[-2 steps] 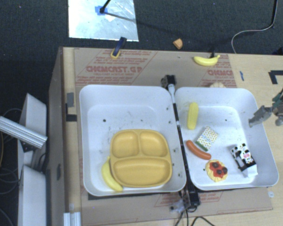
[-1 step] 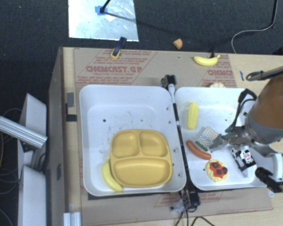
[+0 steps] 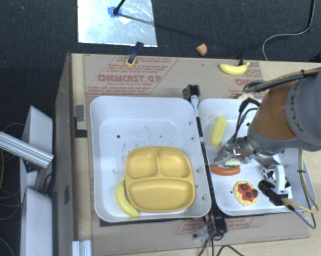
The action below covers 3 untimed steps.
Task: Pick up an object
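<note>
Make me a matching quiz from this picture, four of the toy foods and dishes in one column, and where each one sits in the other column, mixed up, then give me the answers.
Things:
1. corn cob
2. divided yellow tray
3. small pizza
4. loose banana

Places:
A. on the cardboard behind the right bin
B. near front of the right bin
C. in the left bin, with a second banana at its left edge
D. at the back of the right bin, close to the divider

Pairs: 1-D, 2-C, 3-B, 4-A
</note>
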Tool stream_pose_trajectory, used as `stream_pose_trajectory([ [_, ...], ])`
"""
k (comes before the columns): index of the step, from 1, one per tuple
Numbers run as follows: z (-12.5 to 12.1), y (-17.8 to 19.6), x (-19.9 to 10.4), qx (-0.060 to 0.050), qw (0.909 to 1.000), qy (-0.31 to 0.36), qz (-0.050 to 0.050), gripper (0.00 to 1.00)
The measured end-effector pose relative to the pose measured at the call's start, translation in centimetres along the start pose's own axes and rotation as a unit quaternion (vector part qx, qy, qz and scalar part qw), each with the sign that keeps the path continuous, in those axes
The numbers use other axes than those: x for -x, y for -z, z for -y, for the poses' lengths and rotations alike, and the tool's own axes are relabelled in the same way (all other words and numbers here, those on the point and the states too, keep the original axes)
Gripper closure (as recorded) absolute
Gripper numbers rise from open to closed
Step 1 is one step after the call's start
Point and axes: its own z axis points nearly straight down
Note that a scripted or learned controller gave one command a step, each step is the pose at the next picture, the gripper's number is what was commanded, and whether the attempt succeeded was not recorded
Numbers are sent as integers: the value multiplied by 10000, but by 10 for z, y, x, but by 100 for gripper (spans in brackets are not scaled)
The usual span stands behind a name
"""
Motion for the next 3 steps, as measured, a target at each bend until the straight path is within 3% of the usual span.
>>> stream_pose_trajectory([
  [1, -82, 1, 8, 10, 10000, 7, 3, 0],
  [2, -124, -3, 2, -150, 9999, 14, -7, 0],
  [3, -122, 6, 4, -183, 9998, 38, 13, 100],
])
